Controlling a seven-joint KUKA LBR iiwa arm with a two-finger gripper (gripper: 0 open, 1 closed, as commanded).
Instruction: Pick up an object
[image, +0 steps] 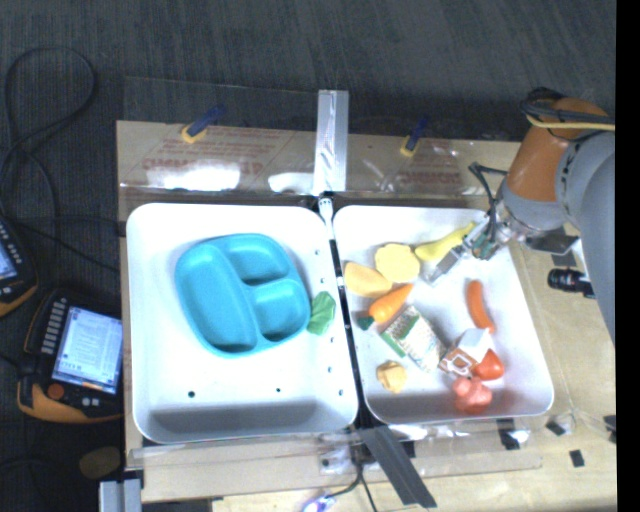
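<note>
The blue tray (243, 291) fills the left bin (150, 400), a green piece (321, 312) at its 3 o'clock. In the right bin (530, 330) the banana (443, 243) lies at 12 o'clock, long axis running 8 to 2 o'clock. The gripper (440, 264) hovers at its lower end; whether its fingers are open or closed, I cannot tell. Likely risk: the curved skin slips aside, or the neighbouring yellow fruit (397, 262) gets nudged.

grey arm (596, 200) with an orange band, black cables, and a slim metallic end effector (440, 264).
</note>
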